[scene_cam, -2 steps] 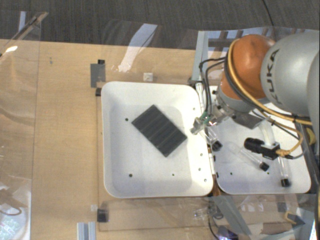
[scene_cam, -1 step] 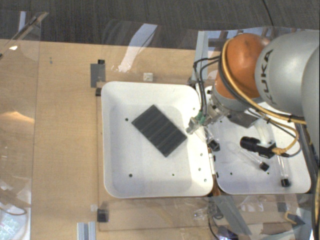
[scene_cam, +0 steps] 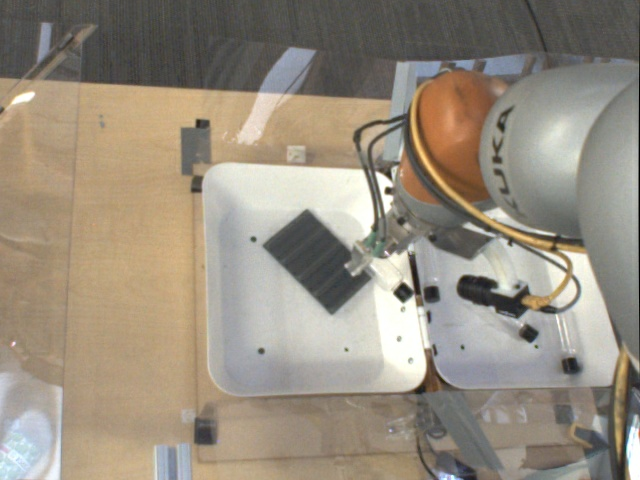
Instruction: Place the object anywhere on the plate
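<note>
1. KUKA arm comes in from right, grey links bulk large in upper-right of view.
2. orange band above wrist faces cam.
3. gripper pts down-left, tip near view centre, set low.

You see a dark grey plate striped with parallel ridges. The left bin and right bin are white. The arm is grey with an orange band. The bits are black, and the table is pale wood.
</note>
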Robot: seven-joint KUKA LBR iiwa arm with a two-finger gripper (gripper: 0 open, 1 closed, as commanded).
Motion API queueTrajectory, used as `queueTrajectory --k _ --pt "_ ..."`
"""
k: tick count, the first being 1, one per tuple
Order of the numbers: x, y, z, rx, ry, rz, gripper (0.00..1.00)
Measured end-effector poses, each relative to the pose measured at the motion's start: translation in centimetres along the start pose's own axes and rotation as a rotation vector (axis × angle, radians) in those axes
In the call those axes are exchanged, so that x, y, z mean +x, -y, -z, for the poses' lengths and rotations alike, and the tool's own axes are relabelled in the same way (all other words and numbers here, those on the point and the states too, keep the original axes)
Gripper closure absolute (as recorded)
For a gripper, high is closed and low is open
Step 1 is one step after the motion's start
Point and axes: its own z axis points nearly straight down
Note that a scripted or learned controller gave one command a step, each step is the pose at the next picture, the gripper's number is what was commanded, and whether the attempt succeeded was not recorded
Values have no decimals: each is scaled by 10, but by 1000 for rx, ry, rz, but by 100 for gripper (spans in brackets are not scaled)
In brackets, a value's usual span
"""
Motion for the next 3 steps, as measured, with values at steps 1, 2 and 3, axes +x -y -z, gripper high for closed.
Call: queueTrajectory --k 1,2,3 --pt "-9 4 0 0 0 62 100" --pt "-29 -2 0 0 1 -232 100" --pt "-85 -11 -1 4 1 -405 100"
